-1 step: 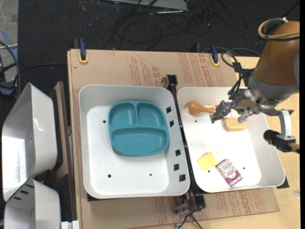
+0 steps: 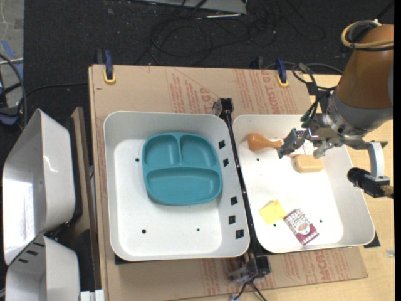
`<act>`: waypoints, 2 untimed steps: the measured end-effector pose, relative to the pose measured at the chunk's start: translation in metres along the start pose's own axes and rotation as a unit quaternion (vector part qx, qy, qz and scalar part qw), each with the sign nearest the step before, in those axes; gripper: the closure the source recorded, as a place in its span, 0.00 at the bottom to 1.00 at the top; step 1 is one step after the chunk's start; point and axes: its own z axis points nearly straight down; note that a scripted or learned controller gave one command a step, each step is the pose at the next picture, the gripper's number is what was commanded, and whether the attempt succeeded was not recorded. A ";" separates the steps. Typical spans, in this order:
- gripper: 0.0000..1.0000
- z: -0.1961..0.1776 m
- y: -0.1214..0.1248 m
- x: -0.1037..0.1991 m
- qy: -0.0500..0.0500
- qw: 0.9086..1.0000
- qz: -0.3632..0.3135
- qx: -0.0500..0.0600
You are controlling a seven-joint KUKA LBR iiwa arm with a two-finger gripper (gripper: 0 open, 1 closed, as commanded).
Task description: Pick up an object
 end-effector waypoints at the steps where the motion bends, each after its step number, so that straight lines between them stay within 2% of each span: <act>1: 0.00 0.064 -0.003 -0.001 0.000 1.000 0.002 0.003; 2: 0.00 0.119 0.002 -0.008 0.000 1.000 0.002 0.002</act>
